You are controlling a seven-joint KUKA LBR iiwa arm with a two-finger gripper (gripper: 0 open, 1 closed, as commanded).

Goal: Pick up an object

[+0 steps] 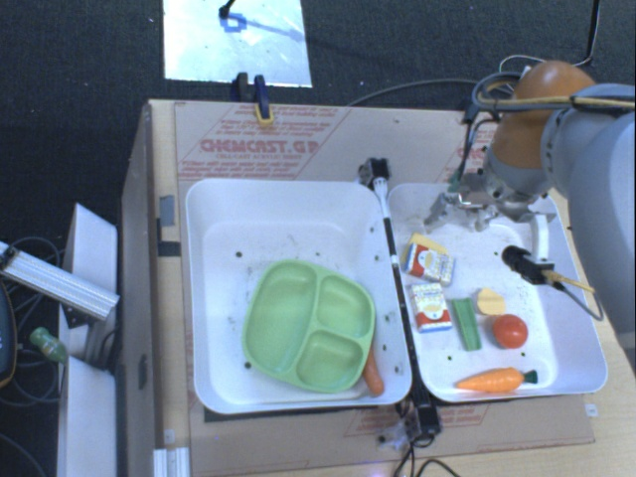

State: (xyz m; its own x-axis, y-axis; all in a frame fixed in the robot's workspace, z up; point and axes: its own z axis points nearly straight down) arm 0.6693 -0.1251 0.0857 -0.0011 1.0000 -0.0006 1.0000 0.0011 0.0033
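Note:
My gripper (459, 217) hangs over the far end of the right bin (586, 361), above bare white floor, open with nothing between its fingers. Just in front of it lie two small red, yellow and white cartons, one (430, 261) nearer the gripper and one (429, 305) below it. Further toward the front are a green block (466, 324), a pale yellow piece (489, 301), a red tomato (510, 331) and an orange carrot (490, 380). The gripper touches none of them.
The left bin (219, 266) holds a green divided plate (310, 324) with a small orange sausage-like piece (373, 376) at its right edge. A black divider rod (395, 266) runs between the bins. The grey arm (586, 157) fills the upper right.

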